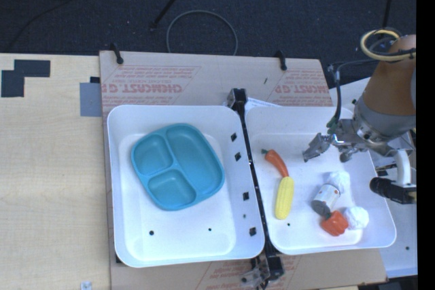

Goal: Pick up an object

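Two bins: white and shallow, side by side on the bench; the black divider (248, 173) where their rims meet serves as the landmark below.
Left bin (129, 234): left of the divider, holding a blue three-compartment plate (177, 166) that lies flat, well apart from the divider.
Right bin (299, 125): right of the divider, holding all the small things.
Orange carrot (275, 161): just right of the divider, lying at a slant.
Yellow corn cob (284, 197): just right of the divider, below the carrot, its top end near the carrot's lower tip.
Grey-and-white can (326, 195): farther right of the divider than the corn, lying on its side.
Orange-red piece (334, 223): far right of the divider, just below the can, touching a white lump (356, 217).
Arm (389, 92): reaches in far right of the divider, over the right bin's edge.
Gripper (331, 148): above the can, its two fingers spread apart with nothing between them.
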